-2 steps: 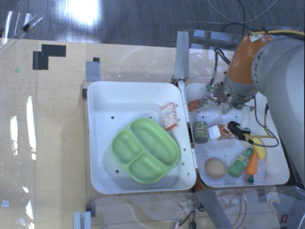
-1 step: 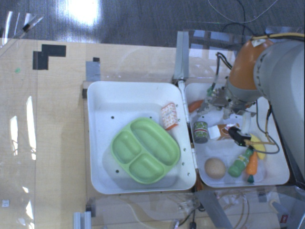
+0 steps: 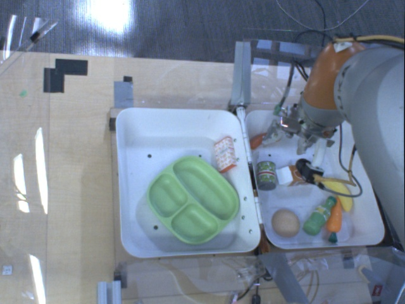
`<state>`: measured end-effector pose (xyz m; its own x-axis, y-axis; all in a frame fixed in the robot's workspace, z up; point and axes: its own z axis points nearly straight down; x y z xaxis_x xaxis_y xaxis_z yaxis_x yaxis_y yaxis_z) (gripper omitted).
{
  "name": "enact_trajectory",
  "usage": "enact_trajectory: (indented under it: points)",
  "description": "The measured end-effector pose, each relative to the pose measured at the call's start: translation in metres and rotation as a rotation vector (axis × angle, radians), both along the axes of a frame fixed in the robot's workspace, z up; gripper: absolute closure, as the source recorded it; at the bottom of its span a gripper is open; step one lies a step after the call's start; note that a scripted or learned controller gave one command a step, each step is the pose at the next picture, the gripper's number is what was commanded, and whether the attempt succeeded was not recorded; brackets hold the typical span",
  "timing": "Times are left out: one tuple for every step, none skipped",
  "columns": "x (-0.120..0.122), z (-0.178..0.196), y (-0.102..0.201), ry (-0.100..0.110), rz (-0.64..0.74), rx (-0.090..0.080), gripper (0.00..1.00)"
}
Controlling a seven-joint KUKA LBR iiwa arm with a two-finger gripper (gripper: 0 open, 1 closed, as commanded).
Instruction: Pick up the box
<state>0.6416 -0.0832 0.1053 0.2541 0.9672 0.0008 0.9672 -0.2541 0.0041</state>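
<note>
Pale wood bench (image 3: 63,201), grey floor beyond its far edge, two white bins side by side. Black tape marks (image 3: 63,73) sit on the bench past the far left corner of the left bin (image 3: 126,170).

Left bin: the box (image 3: 224,154), small with a red-and-white print, lies against the right wall, nearer the far right corner than the near one. It looks tilted up on that wall. A green divided plate (image 3: 193,199) fills the middle and near part of this bin; its far right rim sits just beside the box, and I cannot tell whether they touch.

Right bin (image 3: 364,230): a green can (image 3: 266,175) stands against the left wall, just across the divide from the box. A tan ball (image 3: 285,223) sits near the near edge. A green bottle (image 3: 318,217) and a carrot (image 3: 335,219) lie side by side toward the near right corner. A banana (image 3: 335,185) lies by the right wall. A small orange piece (image 3: 255,141) lies near the far left corner.

My gripper (image 3: 297,135) hangs over the far part of the right bin, well apart from the box and on the other side of the divide. Nothing shows in it. Whether it is spread or pressed together, I cannot tell from this angle.
</note>
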Motion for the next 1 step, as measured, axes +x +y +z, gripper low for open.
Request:
enact_trajectory:
  points:
    - [-0.0789, -0.0163, 0.0005, -0.006, 0.065, 0.001, 0.0]
